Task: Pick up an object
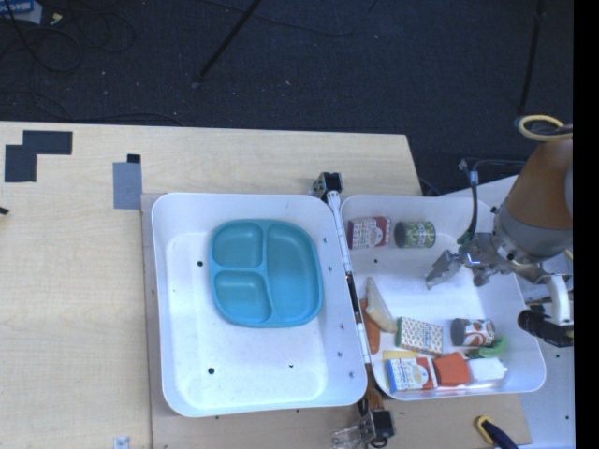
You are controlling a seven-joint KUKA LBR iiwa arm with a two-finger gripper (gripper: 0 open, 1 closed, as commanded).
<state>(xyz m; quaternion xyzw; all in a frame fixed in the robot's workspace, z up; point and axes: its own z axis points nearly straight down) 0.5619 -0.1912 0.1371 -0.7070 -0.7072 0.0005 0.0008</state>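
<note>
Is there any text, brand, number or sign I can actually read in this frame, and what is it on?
None can be read.
Red-labelled can: print blurred.
Green jar: label too small.
Patterned box: markings only, no letters clear.
Blue-and-white carton: print blurred.
Small can: label unreadable.
Dark patches on the bench: plain shapes, no writing.

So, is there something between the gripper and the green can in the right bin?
Nothing visible does. The gripper hangs over bare bin floor, and the green can lies apart, up and to its left, beside a red can.
</note>
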